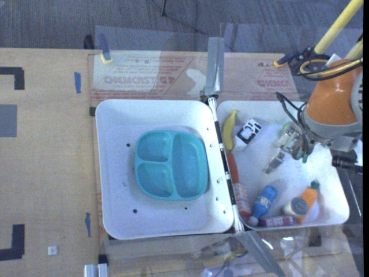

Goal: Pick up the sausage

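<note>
A pale wooden surface [46, 172] spreads under the two bins, marked with black tape corners [14, 77] and short blue tape strips [77, 82]. Beyond its far edge lies grey carpet floor [69, 7], crossed by a dark cable [167, 4]. Clear plastic sheeting [150, 74] with red lettering lies behind the bins

The arm [340, 120] has a grey housing with a broad orange band [331, 100] above the wrist. Black cables [291, 111] loop beside it. The gripper [282, 152] is metallic, with slender pale fingers.
</note>
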